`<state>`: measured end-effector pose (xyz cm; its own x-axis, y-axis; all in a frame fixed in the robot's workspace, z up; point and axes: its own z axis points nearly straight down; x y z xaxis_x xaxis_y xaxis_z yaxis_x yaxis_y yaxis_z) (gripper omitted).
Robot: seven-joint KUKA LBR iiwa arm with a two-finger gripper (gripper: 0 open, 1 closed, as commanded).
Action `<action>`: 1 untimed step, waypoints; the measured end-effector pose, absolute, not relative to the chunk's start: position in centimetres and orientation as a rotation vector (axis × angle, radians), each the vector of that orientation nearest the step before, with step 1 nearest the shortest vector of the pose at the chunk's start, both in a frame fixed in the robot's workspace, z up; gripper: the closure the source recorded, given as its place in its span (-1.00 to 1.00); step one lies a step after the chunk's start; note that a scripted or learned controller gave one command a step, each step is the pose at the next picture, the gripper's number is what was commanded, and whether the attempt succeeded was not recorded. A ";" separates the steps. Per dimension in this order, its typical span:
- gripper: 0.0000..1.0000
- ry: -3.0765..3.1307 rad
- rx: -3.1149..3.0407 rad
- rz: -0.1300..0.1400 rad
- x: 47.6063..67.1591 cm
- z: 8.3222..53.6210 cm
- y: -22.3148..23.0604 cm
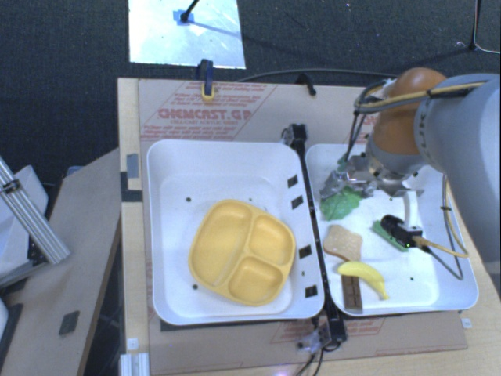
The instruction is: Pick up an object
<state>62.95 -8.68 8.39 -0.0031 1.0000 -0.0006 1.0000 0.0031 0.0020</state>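
My gripper (342,185) is low in the right bin (454,288), near its back left corner. Directly under and in front of it lies a green leafy item (340,205), touching or nearly touching the gripper's tip. A tan slice of bread (343,242) lies just in front of the green item. A yellow banana (364,276) rests nearer the front, with a brown bar (351,294) beside it at the front wall. The grey arm with its orange band (399,124) reaches in from the right.
The left bin (168,210) holds a yellow divided plate (242,251). A black divider with clips (308,210) runs between the two bins. A foil sheet (184,22) lies behind the bench.
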 end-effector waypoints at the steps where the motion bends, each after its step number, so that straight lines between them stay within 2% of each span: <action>1: 1.00 2.219 2.210 0.011 63.3 10.0 -8.8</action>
<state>63.26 -8.76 9.99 -0.0040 1.0000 -0.0022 0.9999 0.0040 0.0123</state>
